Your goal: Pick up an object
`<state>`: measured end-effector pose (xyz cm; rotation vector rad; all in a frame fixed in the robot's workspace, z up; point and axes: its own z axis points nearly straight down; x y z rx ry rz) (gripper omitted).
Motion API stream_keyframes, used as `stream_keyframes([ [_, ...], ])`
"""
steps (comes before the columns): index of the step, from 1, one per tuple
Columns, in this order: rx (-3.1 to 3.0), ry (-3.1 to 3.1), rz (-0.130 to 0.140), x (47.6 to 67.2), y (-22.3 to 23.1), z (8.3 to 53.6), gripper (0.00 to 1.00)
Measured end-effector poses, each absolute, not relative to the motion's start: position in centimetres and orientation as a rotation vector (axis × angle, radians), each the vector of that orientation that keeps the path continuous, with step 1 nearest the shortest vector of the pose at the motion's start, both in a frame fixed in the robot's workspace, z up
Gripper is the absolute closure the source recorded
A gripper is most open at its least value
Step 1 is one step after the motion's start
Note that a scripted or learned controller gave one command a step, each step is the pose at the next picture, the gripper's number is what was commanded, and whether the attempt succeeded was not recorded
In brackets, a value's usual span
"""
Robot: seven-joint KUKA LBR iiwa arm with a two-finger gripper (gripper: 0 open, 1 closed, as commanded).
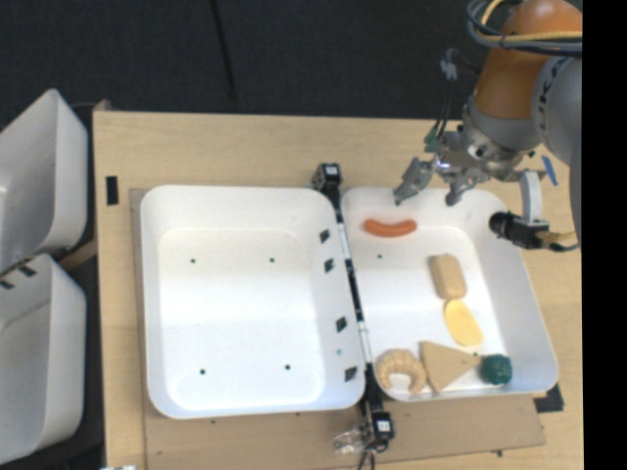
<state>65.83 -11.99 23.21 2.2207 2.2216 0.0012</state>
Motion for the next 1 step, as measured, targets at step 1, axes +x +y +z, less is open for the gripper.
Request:
stream_keyframes([
  [1,2.224,2.219,-0.004,60.84,-18.3,18.45,0.0],
])
